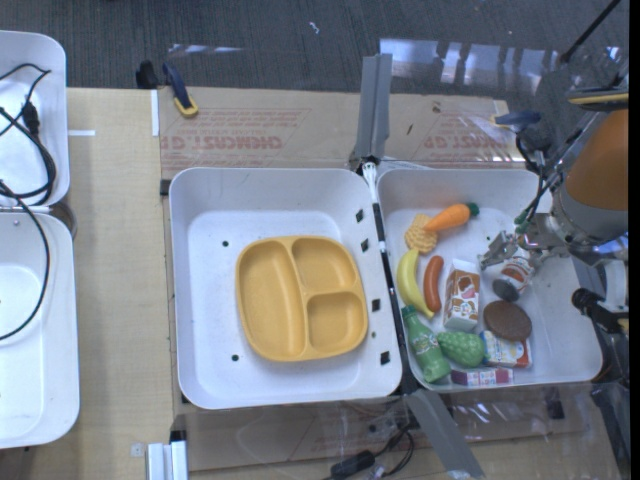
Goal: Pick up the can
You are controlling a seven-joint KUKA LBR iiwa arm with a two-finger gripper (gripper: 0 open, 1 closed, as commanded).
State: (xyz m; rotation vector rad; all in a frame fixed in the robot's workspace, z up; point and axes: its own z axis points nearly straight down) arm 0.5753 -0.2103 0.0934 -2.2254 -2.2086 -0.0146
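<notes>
Camera view: I've got the gripper (508, 251) low in the right bin (570, 368), arm coming in from the right with the orange band up near the frame edge. Fingers look spread, one tip to the left near the carton side, the other toward the arm — released, nothing between them that I can confirm.

The can (511, 279) lies tipped on its side just below the gripper, close under the fingertips; touching or not, I can't tell from this angle.

Relative to the gripper:
- brown round disc (507, 320) further below, past the can
- small snack carton (461, 299) just left and below
- red sausage (432, 283) and banana (408, 283) further left, side by side
- carrot (448, 217) up and left, waffle piece (420, 236) next to it
- green bottle (425, 345) and green bumpy item (461, 348) down and left, near the front wall
- flat packet (505, 353) under the disc, partly covered by it

Left bin (200, 298) sits well left of the gripper, holding a yellow divided plate (300, 296) — three compartments. Both bins rest on the counter (110, 268).
</notes>
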